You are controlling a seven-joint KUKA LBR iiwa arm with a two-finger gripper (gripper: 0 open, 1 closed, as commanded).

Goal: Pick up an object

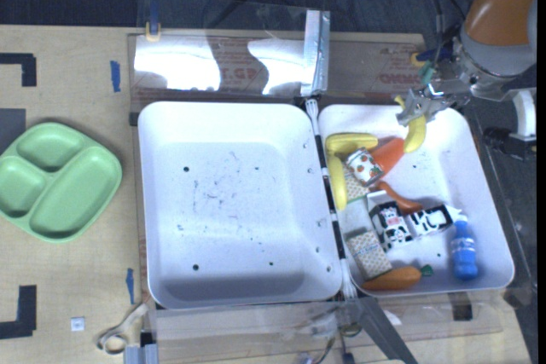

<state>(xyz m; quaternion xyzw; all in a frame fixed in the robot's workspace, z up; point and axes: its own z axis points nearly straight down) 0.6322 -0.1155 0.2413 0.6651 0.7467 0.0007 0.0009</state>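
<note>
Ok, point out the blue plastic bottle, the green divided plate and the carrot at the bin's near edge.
Blue plastic bottle (464, 250), camera view: middle of its body.
Green divided plate (60, 181), camera view: ridge between compartments.
Orange carrot (394, 277), camera view: middle of its length.

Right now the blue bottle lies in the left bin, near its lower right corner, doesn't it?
Not quite: the camera view shows the blue bottle in the right bin, not the left one. It does lie near that bin's lower right corner, beside the black and white package.

White bins (171, 132), yellow banana (415, 133), blue bottle (463, 248), orange carrot (394, 277), green divided plate (56, 181).
</note>
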